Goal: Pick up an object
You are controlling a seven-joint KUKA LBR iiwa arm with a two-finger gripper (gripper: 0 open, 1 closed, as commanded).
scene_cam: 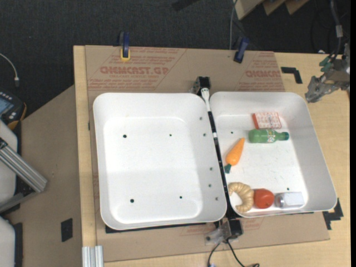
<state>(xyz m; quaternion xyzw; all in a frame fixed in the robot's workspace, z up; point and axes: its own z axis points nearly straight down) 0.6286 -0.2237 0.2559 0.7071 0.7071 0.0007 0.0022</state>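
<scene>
The right bin holds several objects. A red and white patterned box lies near its back, with a green bottle on its side just in front of it. An orange toy carrot lies by the bin's left wall. Along the front wall sit a beige curled pastry toy, a red round object and a small clear and grey item. My gripper hangs at the view's right edge, beyond the right bin's back right corner, away from all the objects and with nothing in it.
The left bin sits beside the right one, their walls meeting at a black divider strip. Both rest on a brown board held by two clamps at the back. Cables hang at the top right.
</scene>
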